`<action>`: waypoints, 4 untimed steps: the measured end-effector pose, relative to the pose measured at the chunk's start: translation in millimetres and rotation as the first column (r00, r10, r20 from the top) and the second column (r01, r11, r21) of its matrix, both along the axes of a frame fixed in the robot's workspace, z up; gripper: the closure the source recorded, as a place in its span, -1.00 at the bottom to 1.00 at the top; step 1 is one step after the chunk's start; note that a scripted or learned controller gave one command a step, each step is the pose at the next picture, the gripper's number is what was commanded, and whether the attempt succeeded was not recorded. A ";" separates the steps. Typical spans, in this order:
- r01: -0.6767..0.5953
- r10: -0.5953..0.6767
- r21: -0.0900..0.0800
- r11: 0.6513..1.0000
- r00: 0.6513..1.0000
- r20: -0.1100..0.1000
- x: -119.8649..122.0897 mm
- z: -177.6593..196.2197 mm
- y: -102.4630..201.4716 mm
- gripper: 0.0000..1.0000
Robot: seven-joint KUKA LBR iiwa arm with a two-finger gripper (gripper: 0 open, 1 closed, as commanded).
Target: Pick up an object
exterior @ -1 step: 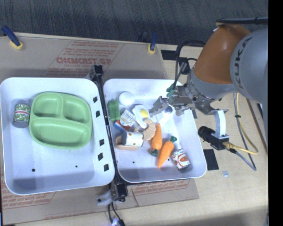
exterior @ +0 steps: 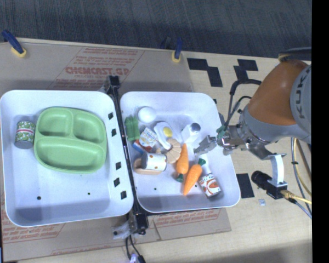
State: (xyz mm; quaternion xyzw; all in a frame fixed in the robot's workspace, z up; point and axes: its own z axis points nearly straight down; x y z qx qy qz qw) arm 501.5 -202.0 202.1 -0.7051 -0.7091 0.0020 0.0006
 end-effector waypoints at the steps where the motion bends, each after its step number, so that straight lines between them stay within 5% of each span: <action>1: -0.002 0.002 0.003 1.000 1.000 0.001 -25.0 -110.5 37.2 -1.00; 2: -0.007 0.007 0.001 1.000 1.000 0.001 -24.1 -100.2 36.4 1.00; 3: -0.001 0.001 0.001 1.000 1.000 0.007 -23.5 33.6 70.1 1.00; 4: -0.002 0.002 0.002 1.000 1.000 0.008 -23.4 74.2 163.0 1.00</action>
